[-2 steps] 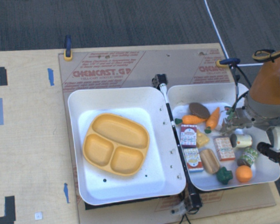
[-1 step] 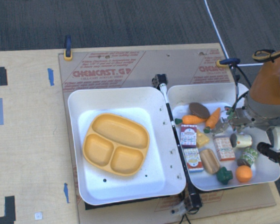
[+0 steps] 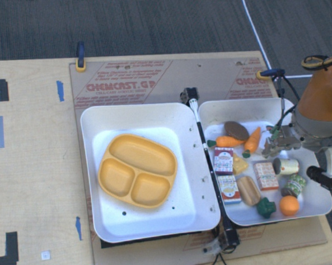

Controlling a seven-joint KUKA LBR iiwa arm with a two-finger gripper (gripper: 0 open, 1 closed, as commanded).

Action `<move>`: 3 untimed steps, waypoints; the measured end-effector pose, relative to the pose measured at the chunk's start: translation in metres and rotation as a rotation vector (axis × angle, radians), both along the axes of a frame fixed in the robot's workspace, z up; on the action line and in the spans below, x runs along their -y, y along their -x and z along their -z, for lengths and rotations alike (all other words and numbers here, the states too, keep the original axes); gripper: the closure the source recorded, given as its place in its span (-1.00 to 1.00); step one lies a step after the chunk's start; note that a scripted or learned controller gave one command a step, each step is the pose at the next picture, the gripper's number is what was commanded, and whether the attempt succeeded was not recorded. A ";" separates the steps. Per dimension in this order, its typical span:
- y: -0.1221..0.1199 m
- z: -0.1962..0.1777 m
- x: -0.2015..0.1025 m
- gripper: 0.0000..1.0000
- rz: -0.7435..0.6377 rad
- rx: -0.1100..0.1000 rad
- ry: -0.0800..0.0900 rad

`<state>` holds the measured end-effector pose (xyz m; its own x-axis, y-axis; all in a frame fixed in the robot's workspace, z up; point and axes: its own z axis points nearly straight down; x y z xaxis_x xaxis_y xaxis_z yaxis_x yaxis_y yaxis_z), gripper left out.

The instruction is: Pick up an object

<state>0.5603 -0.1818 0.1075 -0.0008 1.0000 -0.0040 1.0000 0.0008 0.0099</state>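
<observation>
The right bin holds several toy foods: a brown potato, two carrots, small red-and-white cartons, a sausage roll, a broccoli piece, an orange, a white cup and a green can. My gripper hangs low over the bin's right half, just right of the upright carrot and above the white cup. Nothing is visibly held in it.
The left bin carries a yellow three-part plate. A black divider bar runs between the bins. The arm's orange band and grey body overhang the right bin's far right edge, with cables nearby.
</observation>
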 end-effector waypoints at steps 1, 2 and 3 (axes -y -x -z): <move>0.000 0.000 0.000 -1.00 0.001 0.000 0.000; -0.001 -0.010 0.000 1.00 0.000 0.003 0.001; -0.001 -0.010 0.000 -1.00 0.000 0.003 0.001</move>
<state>0.5610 -0.1816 0.1175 -0.0003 1.0000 -0.0049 0.9999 0.0004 0.0124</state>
